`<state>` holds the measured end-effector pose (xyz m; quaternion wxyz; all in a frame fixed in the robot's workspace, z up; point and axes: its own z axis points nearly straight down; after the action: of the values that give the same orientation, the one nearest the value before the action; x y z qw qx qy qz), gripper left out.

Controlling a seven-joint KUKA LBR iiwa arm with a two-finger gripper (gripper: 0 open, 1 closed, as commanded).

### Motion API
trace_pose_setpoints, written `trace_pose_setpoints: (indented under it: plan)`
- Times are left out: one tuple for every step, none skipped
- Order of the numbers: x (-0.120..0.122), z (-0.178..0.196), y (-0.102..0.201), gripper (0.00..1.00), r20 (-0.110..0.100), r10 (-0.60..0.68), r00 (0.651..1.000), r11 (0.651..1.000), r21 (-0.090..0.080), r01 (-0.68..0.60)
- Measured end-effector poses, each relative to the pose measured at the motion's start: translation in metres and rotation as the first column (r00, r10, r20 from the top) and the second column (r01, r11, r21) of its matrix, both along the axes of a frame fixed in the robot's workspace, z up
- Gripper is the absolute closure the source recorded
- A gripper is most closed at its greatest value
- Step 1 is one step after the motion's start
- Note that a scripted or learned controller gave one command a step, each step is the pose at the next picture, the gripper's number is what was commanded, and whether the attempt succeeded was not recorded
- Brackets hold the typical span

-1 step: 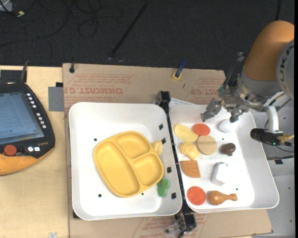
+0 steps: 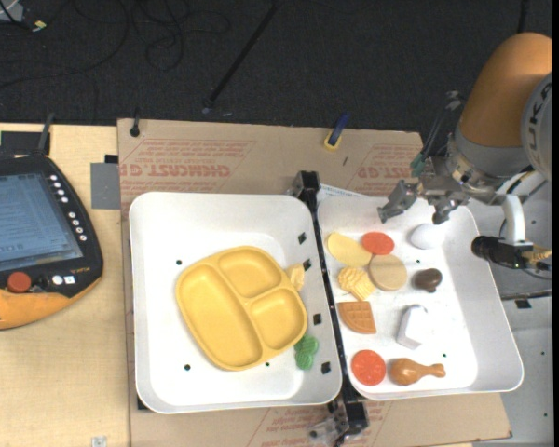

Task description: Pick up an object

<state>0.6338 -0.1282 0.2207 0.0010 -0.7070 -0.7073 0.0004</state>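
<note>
Hovering my tool [image 2: 415, 207], fingers spread and empty, just above the white egg [image 2: 425, 237]; it looked light, slick, best pinched mid-body.

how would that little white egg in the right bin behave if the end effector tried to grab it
The white egg looks smooth and rounded, so it would probably slip from a pinch. It lies free on the bin floor, so a nudge would likely roll it.

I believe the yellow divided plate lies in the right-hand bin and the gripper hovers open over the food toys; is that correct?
Not quite: the camera view shows the yellow divided plate in the left bin, not the right. The rest stands: the gripper hovers open over the food toys in the right bin.
</note>
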Motion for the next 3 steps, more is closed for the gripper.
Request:
trace_pose_setpoints:
  plan:
    - [0.004,-0.061,0.008,0.00,-0.005,0.002,1.000,1.000,0.001,-0.002]
    - [0.007,-0.106,0.005,0.00,-0.003,0.001,1.000,1.000,0.000,-0.001]
    - [0.007,-0.135,0.008,0.00,-0.003,0.003,1.000,1.000,0.000,-0.003]
